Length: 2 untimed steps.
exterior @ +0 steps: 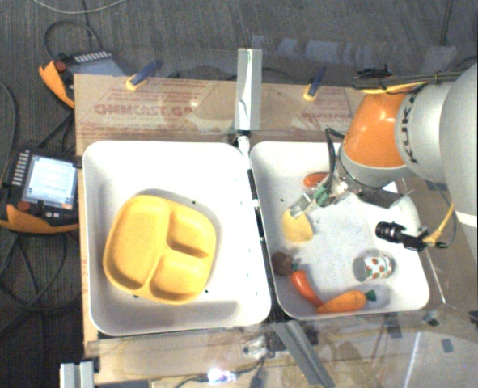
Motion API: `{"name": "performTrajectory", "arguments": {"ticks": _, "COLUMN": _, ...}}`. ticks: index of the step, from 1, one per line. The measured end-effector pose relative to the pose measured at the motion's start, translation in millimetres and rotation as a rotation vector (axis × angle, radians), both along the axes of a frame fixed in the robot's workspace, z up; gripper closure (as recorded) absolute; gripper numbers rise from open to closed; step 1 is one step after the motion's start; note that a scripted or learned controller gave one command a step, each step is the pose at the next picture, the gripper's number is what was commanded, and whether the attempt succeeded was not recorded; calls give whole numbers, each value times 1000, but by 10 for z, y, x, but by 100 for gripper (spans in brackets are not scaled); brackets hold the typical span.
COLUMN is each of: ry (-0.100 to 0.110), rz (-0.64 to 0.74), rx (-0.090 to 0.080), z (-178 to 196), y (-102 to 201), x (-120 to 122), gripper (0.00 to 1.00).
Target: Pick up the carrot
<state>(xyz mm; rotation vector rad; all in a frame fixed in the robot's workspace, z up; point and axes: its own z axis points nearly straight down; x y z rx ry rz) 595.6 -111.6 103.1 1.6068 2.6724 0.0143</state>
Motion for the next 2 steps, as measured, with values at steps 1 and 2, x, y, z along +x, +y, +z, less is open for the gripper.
{"name": "performTrajectory", "arguments": {"ticks": 1, "ry": 25, "rz": -507, "rx": 6, "z": 800, "y": 513, "x": 101, "gripper": 100}}
{"name": "performTrajectory", "arguments": {"ticks": 2, "ry": 26, "rz": -513, "rx": 5, "z": 799, "y": 446, "x": -394, "gripper": 100}}
